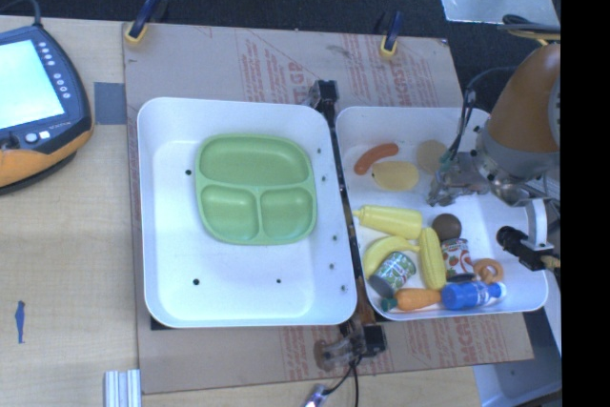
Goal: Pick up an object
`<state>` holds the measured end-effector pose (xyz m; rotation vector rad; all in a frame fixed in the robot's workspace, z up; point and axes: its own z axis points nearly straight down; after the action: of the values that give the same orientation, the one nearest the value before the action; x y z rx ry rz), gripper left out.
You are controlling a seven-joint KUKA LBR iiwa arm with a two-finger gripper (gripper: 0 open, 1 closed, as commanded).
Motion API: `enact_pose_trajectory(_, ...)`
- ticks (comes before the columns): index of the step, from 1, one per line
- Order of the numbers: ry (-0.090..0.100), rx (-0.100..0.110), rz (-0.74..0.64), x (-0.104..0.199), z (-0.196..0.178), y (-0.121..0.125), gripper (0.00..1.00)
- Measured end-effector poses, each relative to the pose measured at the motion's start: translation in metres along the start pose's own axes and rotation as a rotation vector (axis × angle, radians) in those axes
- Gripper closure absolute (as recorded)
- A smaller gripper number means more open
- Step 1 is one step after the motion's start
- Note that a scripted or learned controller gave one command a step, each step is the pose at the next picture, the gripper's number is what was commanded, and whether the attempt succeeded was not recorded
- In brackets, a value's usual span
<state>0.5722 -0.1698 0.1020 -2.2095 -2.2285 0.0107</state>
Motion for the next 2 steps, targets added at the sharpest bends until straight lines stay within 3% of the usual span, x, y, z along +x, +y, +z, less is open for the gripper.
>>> enact_pose_trajectory(1, 0.000, 0.000, 0.000, 0.000, 0.000, 0.000, 0.00)
enact_pose_trajectory(2, 0.003, -0.002, 0.004, 0.046, 0.011, -0.075, 0.00)
